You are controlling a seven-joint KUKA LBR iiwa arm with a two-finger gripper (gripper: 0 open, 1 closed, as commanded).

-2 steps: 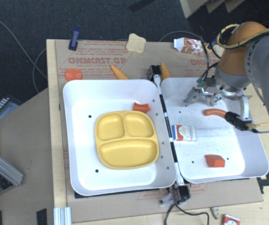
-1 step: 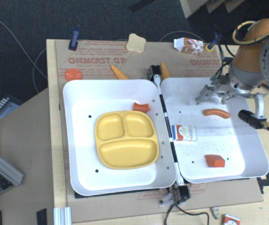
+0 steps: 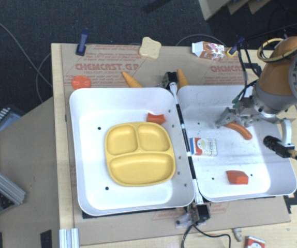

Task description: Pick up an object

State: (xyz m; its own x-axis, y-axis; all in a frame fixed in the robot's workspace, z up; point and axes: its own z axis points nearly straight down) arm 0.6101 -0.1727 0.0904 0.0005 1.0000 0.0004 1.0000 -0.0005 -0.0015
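Nearest the camera, an orange block point(image 3: 237, 177) rests on the floor of the right bin point(image 3: 272, 187), close to that bin's front wall. Behind it, and taken as the landmark for the rest, lies an orange sausage-shaped piece point(image 3: 239, 130), stretched out on the right bin's floor with its long axis on a slant: one end points up-left toward the bin's back, the other down-right toward the arm's side. The gripper point(image 3: 237, 117) sits directly over its upper-left end, the grey fingers spread to either side of it rather than closed on it, so the piece is not gripped. Left and a little forward of the sausage piece, a small printed carton point(image 3: 204, 146) lies flat near the divider between the bins. Farther left, across the divider, the left bin point(image 3: 86, 138) bears a yellow divided plate point(image 3: 139, 154), with a small orange wedge point(image 3: 156, 118) just behind the plate. Beyond the bins, behind the sausage piece, a toy carrot point(image 3: 131, 80) and a slice of toy bread point(image 3: 149, 47) lie on the brown board point(image 3: 107, 65).
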